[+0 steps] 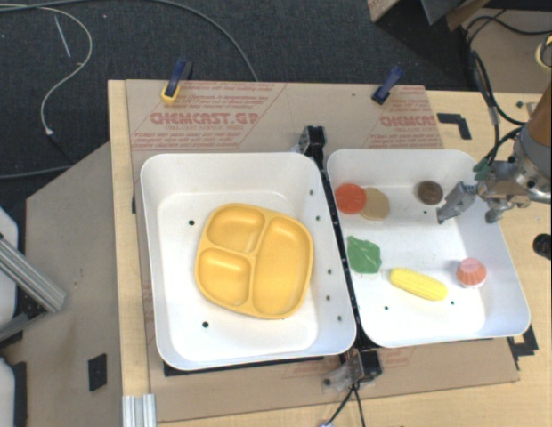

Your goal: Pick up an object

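Bench with two white bins (512, 274); gripper (479, 201) hovering, grip state unclear; risks missing brown piece (429, 192) beside it.

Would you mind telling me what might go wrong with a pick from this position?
1. The tool sits at the right bin's far right side, close to its wall, so a descent might clip the rim.
2. The orange round piece and tan disc touch; grabbing one could drag the other.
3. The small brown piece lies nearest and looks small enough to slip away.
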You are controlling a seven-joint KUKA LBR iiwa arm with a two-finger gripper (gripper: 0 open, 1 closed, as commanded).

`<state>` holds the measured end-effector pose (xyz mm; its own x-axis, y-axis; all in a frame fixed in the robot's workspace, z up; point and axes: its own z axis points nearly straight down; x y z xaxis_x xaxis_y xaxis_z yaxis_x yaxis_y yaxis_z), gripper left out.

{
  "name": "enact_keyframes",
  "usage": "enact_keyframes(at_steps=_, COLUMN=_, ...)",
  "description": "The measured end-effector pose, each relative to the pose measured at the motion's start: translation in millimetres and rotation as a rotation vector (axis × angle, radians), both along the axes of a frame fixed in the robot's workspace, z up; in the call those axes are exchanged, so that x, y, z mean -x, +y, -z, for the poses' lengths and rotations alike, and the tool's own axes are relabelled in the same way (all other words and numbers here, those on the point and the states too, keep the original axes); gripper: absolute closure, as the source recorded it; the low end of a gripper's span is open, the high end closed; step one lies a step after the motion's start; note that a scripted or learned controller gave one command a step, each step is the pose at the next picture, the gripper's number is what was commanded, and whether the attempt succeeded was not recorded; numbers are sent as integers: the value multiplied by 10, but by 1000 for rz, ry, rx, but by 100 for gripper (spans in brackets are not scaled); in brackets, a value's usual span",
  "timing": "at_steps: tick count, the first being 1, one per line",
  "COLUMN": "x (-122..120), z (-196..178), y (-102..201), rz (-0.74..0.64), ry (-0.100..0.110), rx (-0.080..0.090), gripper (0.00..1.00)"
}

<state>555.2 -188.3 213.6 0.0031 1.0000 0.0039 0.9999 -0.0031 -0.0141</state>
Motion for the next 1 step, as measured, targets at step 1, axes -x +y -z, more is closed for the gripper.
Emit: enact_keyframes(at_steps=1, x=-30, z=-71, y=5, rz=-4, ry=-13, rx=3, gripper=0)
